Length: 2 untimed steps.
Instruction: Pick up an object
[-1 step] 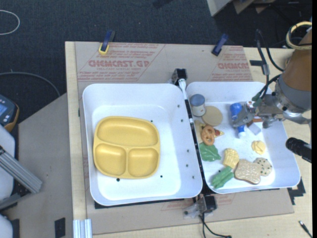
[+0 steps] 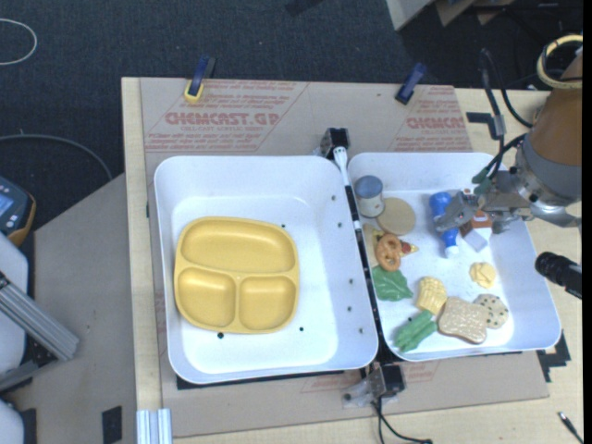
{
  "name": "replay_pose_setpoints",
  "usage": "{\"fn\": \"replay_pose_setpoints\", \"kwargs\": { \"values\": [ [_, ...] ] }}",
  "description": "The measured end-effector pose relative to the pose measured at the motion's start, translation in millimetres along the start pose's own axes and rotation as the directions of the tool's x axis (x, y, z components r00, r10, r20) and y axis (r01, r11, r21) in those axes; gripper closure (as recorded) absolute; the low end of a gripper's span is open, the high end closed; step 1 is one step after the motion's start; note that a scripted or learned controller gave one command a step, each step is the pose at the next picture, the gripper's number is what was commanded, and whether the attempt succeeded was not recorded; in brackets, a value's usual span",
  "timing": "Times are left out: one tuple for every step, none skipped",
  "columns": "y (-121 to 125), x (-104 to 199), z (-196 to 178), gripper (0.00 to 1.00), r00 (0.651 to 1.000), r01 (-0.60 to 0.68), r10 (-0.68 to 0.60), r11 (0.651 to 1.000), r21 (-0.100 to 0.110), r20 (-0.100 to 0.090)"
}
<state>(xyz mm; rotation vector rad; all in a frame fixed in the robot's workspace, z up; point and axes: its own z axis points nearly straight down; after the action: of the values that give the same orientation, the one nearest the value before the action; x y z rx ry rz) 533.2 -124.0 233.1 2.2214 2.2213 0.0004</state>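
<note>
The hand (image 2: pixel 465 213) hangs low in the right bin (image 2: pixel 541 326), just beside a blue object (image 2: pixel 441 203), likely lining up a grasp; its opening cannot be told. Toy foods crowd that bin, a yellow divided plate (image 2: pixel 237 273) the left.

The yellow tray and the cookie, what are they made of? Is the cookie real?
The yellow tray looks like smooth moulded plastic: one even colour, a soft shine, rounded dividers. The cookie is probably a plastic toy too, tan with dark dots like chocolate chips, but it is too small here to be sure.
</note>
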Motion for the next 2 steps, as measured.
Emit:
{"fn": "replay_pose_setpoints", "kwargs": {
  "values": [
    [-7.3,-0.8,61.6,0.0,1.0,-0.001,0.001,1.0,0.008,-0.002],
    [-15.5,2.0,107.7,0.0,1.0,-0.001,0.001,1.0,0.007,-0.003]
  ]
}}
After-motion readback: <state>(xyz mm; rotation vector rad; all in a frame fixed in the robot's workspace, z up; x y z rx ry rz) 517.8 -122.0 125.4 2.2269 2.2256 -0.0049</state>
